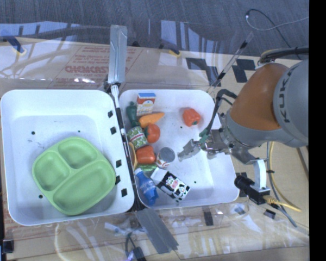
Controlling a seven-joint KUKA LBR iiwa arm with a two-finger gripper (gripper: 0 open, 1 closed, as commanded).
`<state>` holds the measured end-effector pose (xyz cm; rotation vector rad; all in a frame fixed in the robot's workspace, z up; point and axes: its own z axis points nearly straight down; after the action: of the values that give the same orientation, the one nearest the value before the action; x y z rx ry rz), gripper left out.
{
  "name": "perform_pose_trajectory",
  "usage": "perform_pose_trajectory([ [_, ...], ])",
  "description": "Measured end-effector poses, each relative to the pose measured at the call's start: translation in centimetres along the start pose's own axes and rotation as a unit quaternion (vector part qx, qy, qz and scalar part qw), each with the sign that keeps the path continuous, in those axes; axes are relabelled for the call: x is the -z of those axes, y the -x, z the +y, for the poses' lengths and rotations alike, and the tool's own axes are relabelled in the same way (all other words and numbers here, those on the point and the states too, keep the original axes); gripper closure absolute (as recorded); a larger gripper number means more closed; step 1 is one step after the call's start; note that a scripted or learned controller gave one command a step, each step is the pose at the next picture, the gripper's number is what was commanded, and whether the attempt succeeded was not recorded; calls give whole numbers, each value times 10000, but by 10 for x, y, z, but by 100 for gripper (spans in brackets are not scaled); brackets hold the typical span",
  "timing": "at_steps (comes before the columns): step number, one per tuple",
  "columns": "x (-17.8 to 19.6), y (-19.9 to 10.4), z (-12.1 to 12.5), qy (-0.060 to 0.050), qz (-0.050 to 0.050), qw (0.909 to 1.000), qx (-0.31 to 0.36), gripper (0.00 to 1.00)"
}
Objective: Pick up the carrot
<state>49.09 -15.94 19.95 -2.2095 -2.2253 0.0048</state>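
Jaws: state cannot be told, nothing seen held, over mid right bin.
Carrot: near that bin's far-left corner, well apart, wedged between juice carton and tomato. Risk, judged: crowding neighbours may cause a wrong or glancing grasp.

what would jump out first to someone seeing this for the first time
The bright green divided plate lying alone in the left bin catches the eye first. Next comes the clutter along the right bin's left wall, where the carrot lies near the top beside a small juice carton. The claw hangs over that bin's middle.
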Motion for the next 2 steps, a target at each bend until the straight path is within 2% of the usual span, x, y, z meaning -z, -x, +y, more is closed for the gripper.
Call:
perform_pose_trajectory([
  [1,10,-31,109,21,-11,9972,753,0],
  [2,-93,-31,161,44,-16,9868,1617,0],
])
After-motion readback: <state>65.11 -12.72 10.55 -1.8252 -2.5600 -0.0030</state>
